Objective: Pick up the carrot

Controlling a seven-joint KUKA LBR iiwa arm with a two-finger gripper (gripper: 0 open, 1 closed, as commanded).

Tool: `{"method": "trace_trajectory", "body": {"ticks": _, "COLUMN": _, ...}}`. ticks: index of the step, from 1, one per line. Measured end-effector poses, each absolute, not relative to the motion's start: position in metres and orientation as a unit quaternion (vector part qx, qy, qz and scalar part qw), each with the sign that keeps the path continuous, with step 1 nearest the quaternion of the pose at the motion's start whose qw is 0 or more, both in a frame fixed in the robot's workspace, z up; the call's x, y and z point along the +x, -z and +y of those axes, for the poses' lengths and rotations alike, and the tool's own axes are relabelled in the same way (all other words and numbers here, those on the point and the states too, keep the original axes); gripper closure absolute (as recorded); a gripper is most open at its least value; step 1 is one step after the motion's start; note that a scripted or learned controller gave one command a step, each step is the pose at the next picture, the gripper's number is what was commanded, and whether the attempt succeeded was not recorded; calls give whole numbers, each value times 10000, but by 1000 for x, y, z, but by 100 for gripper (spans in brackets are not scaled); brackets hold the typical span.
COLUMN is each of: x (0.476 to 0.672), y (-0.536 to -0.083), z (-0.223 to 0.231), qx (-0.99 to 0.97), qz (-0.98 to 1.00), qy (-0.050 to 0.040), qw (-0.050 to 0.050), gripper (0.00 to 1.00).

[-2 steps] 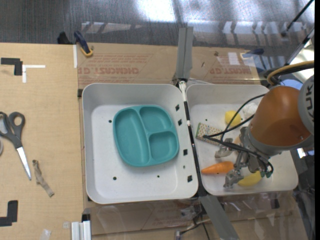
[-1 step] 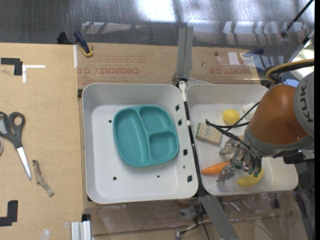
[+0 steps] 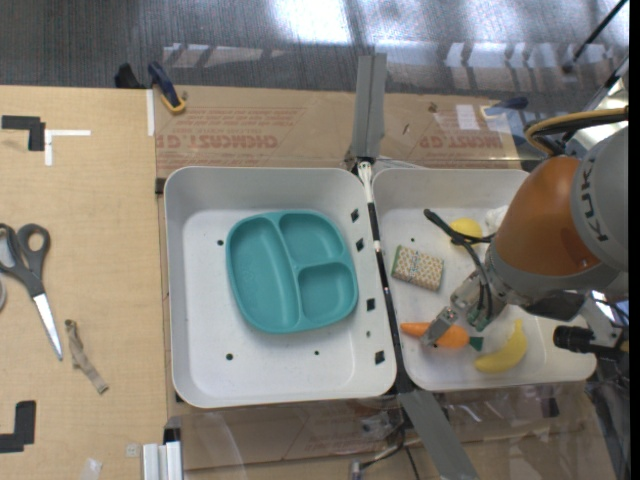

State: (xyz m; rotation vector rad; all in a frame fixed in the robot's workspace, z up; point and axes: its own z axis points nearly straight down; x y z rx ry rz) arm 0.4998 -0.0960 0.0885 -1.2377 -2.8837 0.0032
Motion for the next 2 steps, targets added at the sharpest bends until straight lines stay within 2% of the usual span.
{"method": "trace_trajectory", "body": {"ticks": 1, "x": 500, "y": -94, "z": -96, "qx": -3925, "qz": -9197, "qy": -21, "qw": 37, "gripper": 100}}
{"method": "trace_trajectory", "body": {"ticks": 2, "x": 522, "y": -189, "z": -70, "qx": -4783, "qz": -8782, "qy": -19, "qw": 13, "gripper": 100}}
